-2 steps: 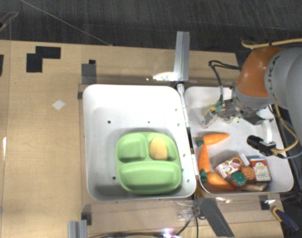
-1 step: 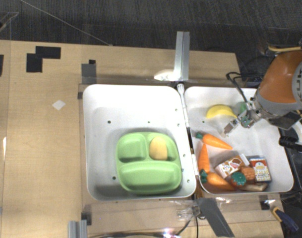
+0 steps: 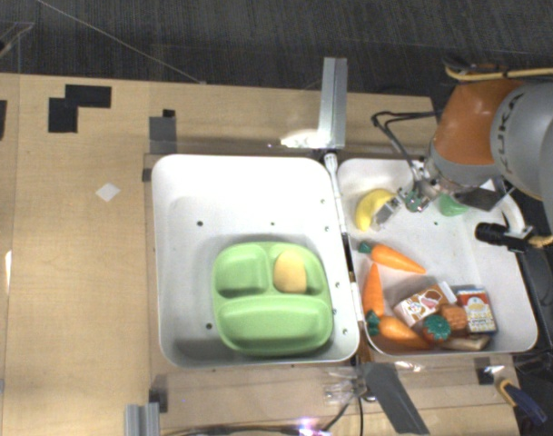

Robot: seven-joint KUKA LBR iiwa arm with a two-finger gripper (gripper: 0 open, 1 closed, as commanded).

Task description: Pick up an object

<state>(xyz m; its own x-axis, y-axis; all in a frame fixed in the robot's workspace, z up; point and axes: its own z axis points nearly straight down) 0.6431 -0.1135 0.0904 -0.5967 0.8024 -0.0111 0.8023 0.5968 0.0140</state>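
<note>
So the gripper (image 3: 405, 200) was down in the right bin (image 3: 494, 271), right up against the yellow banana-looking thing (image 3: 372, 207) at the back, but I honestly couldn't tell how the claw was set. Two carrots (image 3: 396, 259) sat near the middle with some little boxes (image 3: 439, 309) just beside them, and the green tray (image 3: 271, 300) in the left bin (image 3: 181, 243) had a yellow fruit (image 3: 291, 271) in it.

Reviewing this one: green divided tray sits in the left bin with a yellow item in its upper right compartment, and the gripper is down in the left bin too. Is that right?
Not quite. The green divided tray does sit in the left bin with the yellow item in its upper right compartment, but the camera view shows the gripper in the right bin, near the yellow fruit at its far end.
</note>
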